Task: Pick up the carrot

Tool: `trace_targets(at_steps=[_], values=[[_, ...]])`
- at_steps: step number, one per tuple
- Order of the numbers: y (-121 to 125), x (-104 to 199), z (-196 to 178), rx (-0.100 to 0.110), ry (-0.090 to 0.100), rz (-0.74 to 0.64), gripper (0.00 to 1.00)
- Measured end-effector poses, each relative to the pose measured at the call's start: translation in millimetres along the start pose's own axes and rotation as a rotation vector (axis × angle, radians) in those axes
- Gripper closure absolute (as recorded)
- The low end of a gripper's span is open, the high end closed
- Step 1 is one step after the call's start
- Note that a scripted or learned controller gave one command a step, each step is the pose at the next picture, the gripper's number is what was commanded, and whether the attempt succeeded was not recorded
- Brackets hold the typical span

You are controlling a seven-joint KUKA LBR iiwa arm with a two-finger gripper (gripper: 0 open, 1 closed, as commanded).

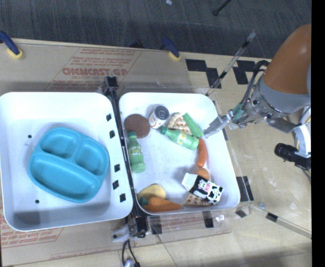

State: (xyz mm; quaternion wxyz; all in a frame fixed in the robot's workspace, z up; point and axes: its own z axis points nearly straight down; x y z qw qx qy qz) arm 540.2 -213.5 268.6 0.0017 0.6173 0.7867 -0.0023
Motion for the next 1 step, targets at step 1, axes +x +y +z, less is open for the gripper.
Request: trace_targets(at_steps=[1], values=[[-35.0, 56.7, 91.5, 0.011, 0.012, -0.016, 0.0]])
